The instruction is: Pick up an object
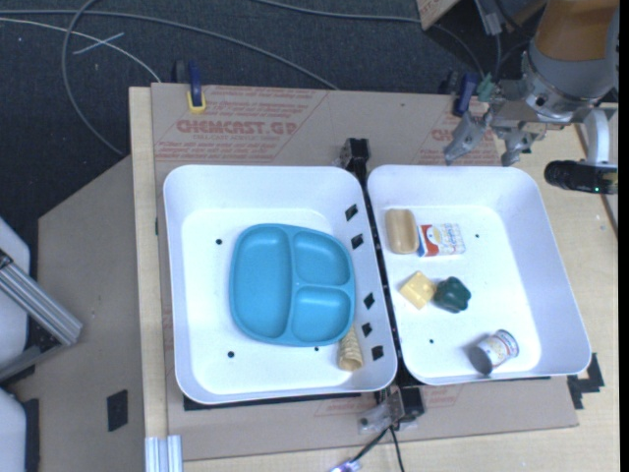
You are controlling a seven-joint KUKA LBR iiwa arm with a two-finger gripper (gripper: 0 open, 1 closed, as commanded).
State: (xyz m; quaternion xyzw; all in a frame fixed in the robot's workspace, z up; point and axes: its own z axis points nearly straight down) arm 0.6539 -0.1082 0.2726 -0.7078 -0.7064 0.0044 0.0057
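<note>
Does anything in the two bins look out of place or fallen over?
The small can lies on its side near the right bin's front edge. A tan cone-shaped piece rests beside the blue plate, not on it.

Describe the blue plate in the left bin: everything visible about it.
The blue plate is a light-blue, plastic-looking divided tray with rounded corners and three compartments: one long one on the left, two smaller on the right. It lies flat, right side up, slightly rotated, mid-floor in the left bin. Nothing lies in it. A tan cone-like object sits at its lower right edge.
</note>
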